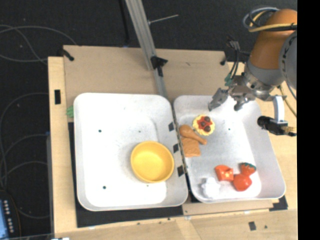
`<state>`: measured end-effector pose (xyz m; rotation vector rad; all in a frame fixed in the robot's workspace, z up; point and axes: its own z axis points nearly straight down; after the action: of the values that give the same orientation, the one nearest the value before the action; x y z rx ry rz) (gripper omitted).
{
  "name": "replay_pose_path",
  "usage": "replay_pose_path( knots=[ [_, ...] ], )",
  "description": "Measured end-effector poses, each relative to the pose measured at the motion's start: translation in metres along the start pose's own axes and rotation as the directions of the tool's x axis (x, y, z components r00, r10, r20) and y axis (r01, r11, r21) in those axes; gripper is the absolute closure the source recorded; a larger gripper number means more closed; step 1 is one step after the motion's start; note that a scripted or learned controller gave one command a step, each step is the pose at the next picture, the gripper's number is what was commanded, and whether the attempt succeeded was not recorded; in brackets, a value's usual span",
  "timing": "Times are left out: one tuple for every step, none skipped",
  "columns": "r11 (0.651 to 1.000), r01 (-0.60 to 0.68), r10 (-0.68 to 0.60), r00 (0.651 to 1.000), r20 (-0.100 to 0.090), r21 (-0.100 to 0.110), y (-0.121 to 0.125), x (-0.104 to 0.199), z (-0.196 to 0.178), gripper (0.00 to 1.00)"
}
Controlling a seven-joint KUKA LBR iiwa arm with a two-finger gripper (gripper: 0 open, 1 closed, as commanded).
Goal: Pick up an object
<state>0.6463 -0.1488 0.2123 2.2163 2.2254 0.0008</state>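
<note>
My gripper (pixel 229 102) hangs over the back of the right bin (pixel 260 149), its two grey fingers spread open with nothing between them. Just below and left of it lies a small tart (pixel 203 125) with red berries. A brown chicken drumstick (pixel 191 133) and a tan piece (pixel 190 148) lie by the bin's left wall. Near the front sit red pieces (pixel 224 173), a strawberry (pixel 243 178) and a white lump (pixel 211 187). A yellow bowl (pixel 152 161) stands in the left bin (pixel 110 129).
A slanted metal post (pixel 145 39) rises behind the bins, near their shared edge. A black attachment (pixel 272 124) sticks out from the arm over the right bin's right rim. Cables lie on the dark floor to the left.
</note>
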Motion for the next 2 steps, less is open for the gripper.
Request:
replay_pose_path(
  knots=[
    [1.0,0.001,-0.001,1.0,0.001,0.0,0.0,0.0,0.0,0.0],
    [1.0,-0.003,0.003,1.0,0.003,0.004,-0.003,0.0,0.042,0.0]
  ],
)
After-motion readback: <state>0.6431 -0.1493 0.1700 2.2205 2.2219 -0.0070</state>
